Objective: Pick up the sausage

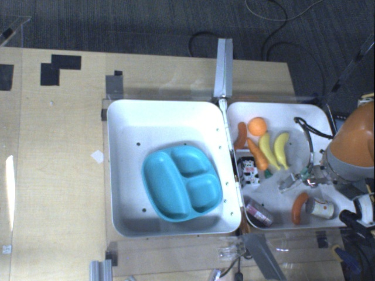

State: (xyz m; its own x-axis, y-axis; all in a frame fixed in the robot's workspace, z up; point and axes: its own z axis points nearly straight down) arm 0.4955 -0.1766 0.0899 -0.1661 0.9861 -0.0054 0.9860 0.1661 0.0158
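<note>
i see the right bin (316,111) crowded: orange ball (256,126), two bananas (275,150), a carrot (256,153), a small dark packet (248,170) and a dark tube (258,212). left bin (126,157) holds a blue divided plate (183,182). sausage (299,208) lies near the right bin's front edge, touching a white cylinder (320,208). gripper (299,179) hovers just behind the sausage, holding nothing; i can't tell how wide it is.
</note>
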